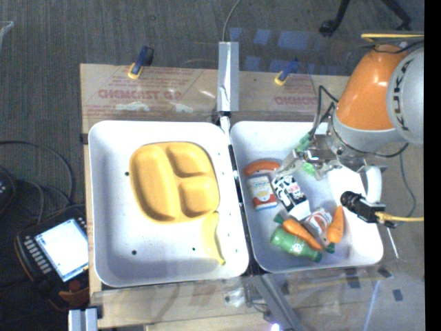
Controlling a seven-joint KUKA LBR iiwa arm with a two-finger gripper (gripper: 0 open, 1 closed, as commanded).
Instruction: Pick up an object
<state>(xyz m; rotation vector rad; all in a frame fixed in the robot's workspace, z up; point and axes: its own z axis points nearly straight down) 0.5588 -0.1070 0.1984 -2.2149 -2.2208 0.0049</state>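
Observation:
My gripper (309, 157) hangs over the upper middle of the right bin (242, 143), under the grey and orange arm. Small green bits (311, 169) show right at the gripper; what they are is unclear. Just left and below it lie a black-and-white carton (289, 189), a small red-labelled packet (262, 191) and a red-orange sausage shape (262, 165). Lower in the bin are two carrots (302, 231) (335, 225), a green bottle (295, 246) and a red-and-white can (318, 220).
The left bin (103, 219) holds a yellow compartment tray (176, 180) and a banana (212, 238) by its right wall. A white object (372, 180) lies at the right bin's right side. A metal divider post (228, 74) stands behind the bins.

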